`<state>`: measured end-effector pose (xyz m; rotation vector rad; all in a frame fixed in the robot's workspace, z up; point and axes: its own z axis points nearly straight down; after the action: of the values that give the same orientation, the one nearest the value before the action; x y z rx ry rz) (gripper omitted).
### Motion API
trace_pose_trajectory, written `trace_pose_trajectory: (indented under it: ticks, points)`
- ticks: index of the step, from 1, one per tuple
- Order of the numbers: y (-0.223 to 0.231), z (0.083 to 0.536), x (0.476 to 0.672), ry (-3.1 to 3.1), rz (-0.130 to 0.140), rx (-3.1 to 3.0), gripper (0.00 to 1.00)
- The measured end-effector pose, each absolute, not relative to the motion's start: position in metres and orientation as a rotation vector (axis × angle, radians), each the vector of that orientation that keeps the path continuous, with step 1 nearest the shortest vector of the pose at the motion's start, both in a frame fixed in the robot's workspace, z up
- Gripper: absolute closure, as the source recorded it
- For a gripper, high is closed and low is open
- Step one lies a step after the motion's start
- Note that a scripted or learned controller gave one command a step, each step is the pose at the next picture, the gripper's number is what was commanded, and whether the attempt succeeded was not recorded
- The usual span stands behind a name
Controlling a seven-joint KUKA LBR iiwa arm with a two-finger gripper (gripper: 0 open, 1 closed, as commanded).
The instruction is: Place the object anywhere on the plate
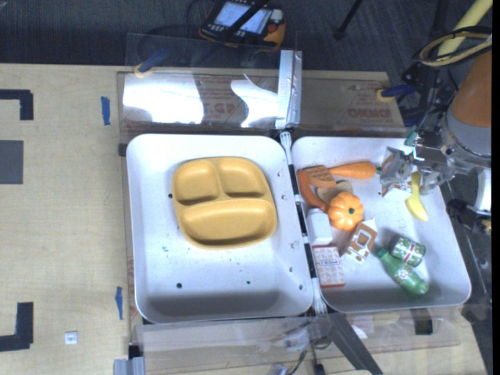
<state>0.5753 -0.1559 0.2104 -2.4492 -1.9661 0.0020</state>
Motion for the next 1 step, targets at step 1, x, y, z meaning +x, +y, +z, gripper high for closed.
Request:
trace_pose_trajectory:
  ticks: [1]
  points:
    - [-0.1039, 0.2046, 0.5973, -2.144, 0.000, -2.298, 1.00]
